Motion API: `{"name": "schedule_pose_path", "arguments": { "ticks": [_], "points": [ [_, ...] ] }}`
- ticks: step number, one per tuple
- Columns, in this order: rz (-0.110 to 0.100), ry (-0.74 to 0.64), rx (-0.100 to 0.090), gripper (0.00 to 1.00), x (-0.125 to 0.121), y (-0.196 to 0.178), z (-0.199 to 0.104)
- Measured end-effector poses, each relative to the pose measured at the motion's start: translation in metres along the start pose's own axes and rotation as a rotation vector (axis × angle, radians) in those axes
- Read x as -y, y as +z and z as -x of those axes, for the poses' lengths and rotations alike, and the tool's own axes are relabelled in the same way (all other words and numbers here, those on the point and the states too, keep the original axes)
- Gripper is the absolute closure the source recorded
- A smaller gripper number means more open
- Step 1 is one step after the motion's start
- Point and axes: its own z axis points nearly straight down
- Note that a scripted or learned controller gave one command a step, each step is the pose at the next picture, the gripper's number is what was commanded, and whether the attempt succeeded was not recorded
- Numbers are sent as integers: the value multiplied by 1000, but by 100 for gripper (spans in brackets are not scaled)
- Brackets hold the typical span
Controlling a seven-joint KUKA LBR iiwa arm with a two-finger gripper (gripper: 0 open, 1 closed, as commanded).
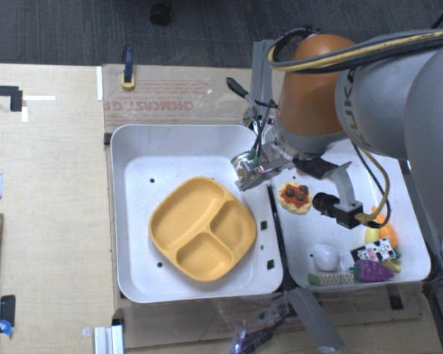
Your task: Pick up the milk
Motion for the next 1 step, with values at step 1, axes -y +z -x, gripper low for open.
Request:
{"name": "schedule_pose_path", "arguments": {
  "ticks": [1],
  "points": [
    [0,0,0,0,0,0,0]
  ]
}}
